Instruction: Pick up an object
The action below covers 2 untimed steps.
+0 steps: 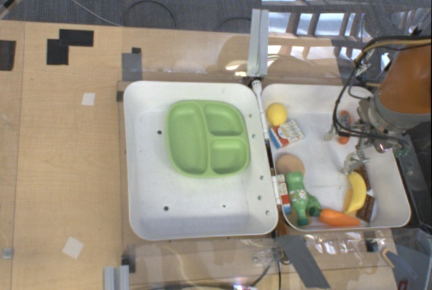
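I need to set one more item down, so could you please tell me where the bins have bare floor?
Left bin: bare all around the green plate, widest below it. Right bin: bare centre between snack packet, banana and the hand. Its bottom edge is crowded.

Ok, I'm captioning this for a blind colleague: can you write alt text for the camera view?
The arm's tool hangs over the right bin, just above a banana, near a carrot, a green toy, a lemon and an egg. The left bin holds a green divided plate.
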Available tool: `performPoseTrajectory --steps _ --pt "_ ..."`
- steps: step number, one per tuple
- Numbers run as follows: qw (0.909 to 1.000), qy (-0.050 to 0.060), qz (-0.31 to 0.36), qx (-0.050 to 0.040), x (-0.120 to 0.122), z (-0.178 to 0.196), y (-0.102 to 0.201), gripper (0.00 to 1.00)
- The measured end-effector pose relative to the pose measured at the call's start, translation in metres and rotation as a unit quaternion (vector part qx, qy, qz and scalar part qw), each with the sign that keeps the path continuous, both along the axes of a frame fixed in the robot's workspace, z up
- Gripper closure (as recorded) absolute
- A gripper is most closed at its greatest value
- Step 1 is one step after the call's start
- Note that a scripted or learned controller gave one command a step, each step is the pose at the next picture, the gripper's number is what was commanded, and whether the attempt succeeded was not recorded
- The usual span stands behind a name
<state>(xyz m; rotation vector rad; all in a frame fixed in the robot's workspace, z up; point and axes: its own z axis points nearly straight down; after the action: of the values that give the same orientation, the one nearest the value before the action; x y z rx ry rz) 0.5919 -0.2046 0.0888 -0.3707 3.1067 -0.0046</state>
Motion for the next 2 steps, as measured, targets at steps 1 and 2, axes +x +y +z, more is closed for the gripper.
performPoseTrajectory --steps 1,2 --pt "0.9986 -0.001 -0.053 0.0 -0.008 0.001 0.018 0.0" --pt "0.9963 -0.001 -0.086 0.0012 -0.02 0.001 0.008 0.0"
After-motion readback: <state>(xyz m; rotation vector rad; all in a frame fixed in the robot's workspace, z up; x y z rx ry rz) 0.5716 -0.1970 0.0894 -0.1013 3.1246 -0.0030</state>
